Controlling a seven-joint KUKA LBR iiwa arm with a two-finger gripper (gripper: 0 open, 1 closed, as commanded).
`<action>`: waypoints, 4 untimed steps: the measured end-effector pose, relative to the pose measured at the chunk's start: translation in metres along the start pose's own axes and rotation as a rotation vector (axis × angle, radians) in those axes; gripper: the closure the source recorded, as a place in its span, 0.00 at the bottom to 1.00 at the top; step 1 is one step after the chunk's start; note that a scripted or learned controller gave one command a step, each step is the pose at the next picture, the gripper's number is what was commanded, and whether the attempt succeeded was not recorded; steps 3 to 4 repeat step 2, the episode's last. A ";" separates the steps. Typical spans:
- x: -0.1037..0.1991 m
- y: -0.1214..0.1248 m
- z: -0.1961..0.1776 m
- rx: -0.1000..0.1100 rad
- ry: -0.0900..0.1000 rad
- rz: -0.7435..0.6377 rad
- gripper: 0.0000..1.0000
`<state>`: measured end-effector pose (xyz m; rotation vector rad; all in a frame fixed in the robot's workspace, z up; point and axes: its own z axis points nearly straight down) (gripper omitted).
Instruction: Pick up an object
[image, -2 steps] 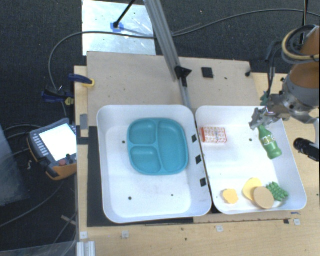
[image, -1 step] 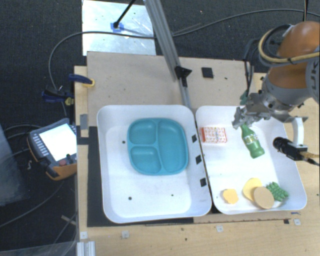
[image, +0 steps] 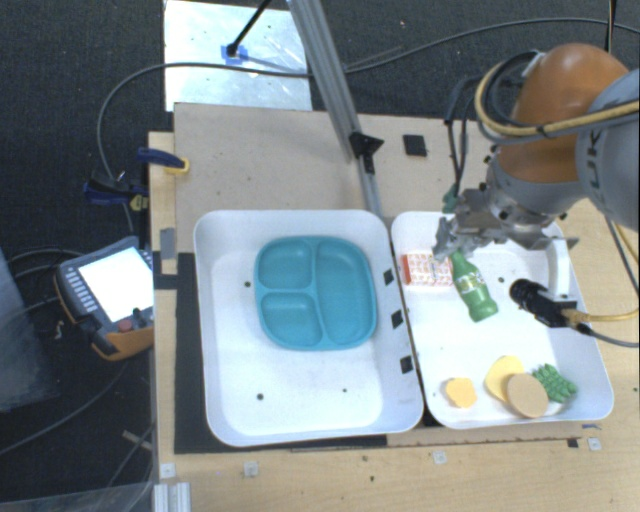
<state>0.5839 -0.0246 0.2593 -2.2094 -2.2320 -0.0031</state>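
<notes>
One pendant (image: 108, 298) with a lit screen lies off the bench at nine o'clock; one blue clamp (image: 160, 158) grips the board's edge at ten o'clock. Two white bins sit side by side; the left bin (image: 225, 400) holds one teal tray (image: 315, 292) with three compartments, lying flat near its centre. The right bin (image: 592, 395) holds six things: one red-and-white box (image: 424, 270) at its nine o'clock, one green bottle (image: 474, 288) just right of the box and touching it, tilted with its cap toward eleven; at five to six o'clock, one small orange piece (image: 460, 392), one yellow piece (image: 501, 374), one tan disc (image: 526, 394) overlapping the yellow piece, and one green ridged piece (image: 555, 382) touching the disc. One gripper (image: 456, 238) hangs over the bottle's cap end at the bin's eleven o'clock; whether it is parted or closed, I cannot tell; the bottle rests on the bin floor beneath it.
</notes>
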 end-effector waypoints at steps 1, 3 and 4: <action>0.046 -0.008 0.018 0.001 0.000 0.000 1.00; 0.097 -0.013 0.016 0.000 0.000 0.000 1.00; 0.097 -0.013 0.016 0.000 0.000 0.000 1.00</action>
